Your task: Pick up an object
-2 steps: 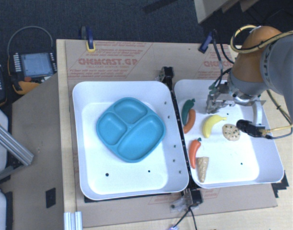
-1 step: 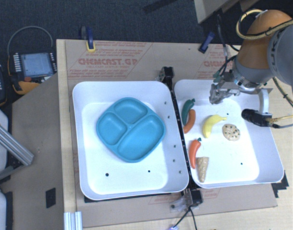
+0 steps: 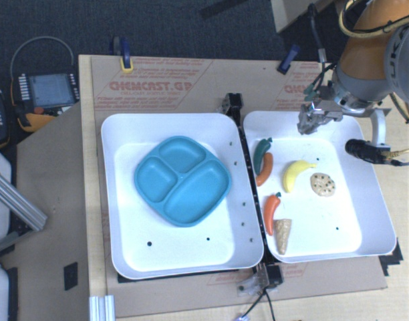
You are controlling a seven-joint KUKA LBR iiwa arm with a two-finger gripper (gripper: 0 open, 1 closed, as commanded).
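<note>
In the right bin (image 3: 365, 199) lie a yellow banana (image 3: 296, 174), a speckled cookie (image 3: 323, 184), two orange carrots (image 3: 264, 168) (image 3: 271, 212), a dark green vegetable (image 3: 259, 153) and a beige cone (image 3: 283, 235). My gripper (image 3: 311, 124) hangs over the bin's far edge, above and to the right of the banana, well apart from all the items. Nothing shows between its fingers.
The left bin (image 3: 124, 199) holds a blue divided plate (image 3: 182, 180). A black clamp (image 3: 232, 103) sits between the bins at the far side. A black cylinder (image 3: 366, 150) juts from the arm over the right bin's right side.
</note>
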